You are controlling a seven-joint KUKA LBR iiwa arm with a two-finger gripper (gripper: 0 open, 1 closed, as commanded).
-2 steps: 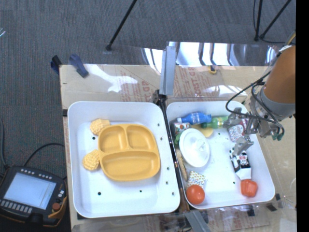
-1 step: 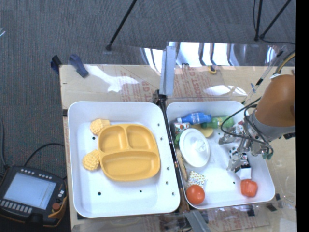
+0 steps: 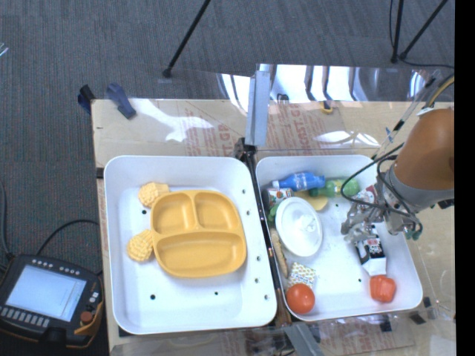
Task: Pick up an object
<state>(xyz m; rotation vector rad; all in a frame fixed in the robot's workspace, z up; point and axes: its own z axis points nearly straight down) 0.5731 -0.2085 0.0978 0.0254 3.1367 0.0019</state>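
Small black-and-white carton (image 3: 372, 248) lies in the right white bin (image 3: 338, 306) just beneath the gripper (image 3: 361, 227); jaw state unclear. Descend centred, then close squarely.

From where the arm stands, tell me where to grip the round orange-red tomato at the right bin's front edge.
Take the round orange-red tomato across its widest middle, coming straight down from above. It is round, so any axis works, but the bin wall sits close in front and a patterned packet behind; close side to side.

smooth glossy white plastic bins (image 3: 119, 199), matt yellow plastic divided tray (image 3: 199, 232), shiny clear sheeting over the bench (image 3: 178, 128)
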